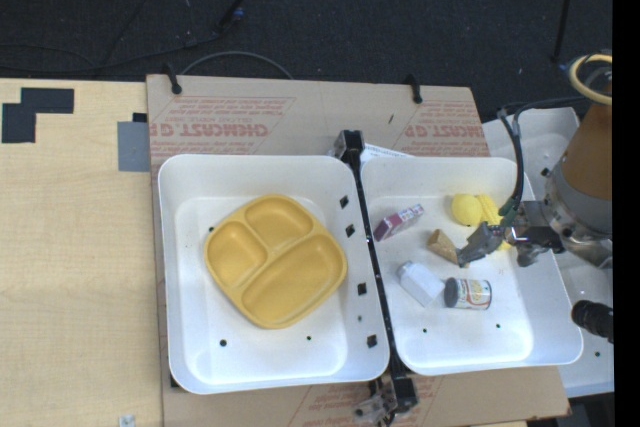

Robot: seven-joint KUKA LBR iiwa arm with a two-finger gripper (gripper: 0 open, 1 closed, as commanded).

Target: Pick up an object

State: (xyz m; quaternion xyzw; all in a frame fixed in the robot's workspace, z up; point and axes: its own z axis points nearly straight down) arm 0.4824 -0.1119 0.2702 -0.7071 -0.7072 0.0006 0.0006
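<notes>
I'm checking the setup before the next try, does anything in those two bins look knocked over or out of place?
Mostly no. In the right bin a small bottle with a dark cap lies on its side, and the yellow divided plate sits askew in the left bin. Nothing looks spilled.

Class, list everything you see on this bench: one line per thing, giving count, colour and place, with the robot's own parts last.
Bins: two, white, side by side on the bench.
Divided plate: one, yellow, in the left bin.
Yellow object: one, right bin, far side.
Small packet: one, purple and white, right bin, near the divider.
Brown piece: one, right bin, middle.
White bottle: one, lying in the right bin.
Small jar: one, dark lid, lying beside the bottle.
Cardboard sheet: one, brown, under the bins.
Claw: one, dark, over the right bin.
</notes>
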